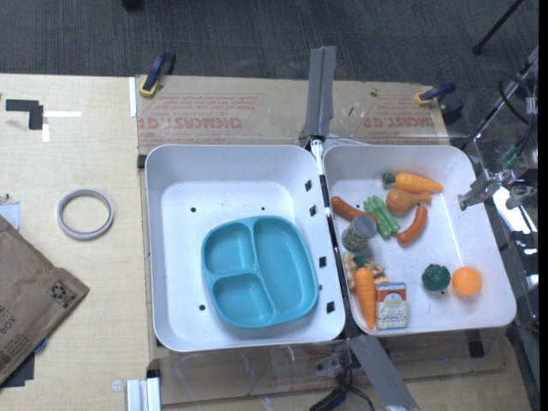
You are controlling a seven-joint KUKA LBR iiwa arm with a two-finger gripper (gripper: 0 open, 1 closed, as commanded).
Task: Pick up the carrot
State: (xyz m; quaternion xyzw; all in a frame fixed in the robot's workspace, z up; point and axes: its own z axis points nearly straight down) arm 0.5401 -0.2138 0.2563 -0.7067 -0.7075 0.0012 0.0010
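Two carrots lie in the right bin (479, 311). One carrot (366, 296), orange with a green top, lies lengthwise at the bin's front left, touching a small orange and white box (391, 306). A second carrot (419, 182) with a green stub lies at the back of the bin, just above a rounded orange vegetable (404, 200).
Around the carrots are green beans (382, 215), a grey can (364, 227), two red sausage-like pieces (412, 226) (345, 207), a dark green broccoli (436, 276) and an orange ball (466, 281). The left bin (171, 229) holds a blue divided plate (259, 271). A tape roll (86, 213) lies on the bench.
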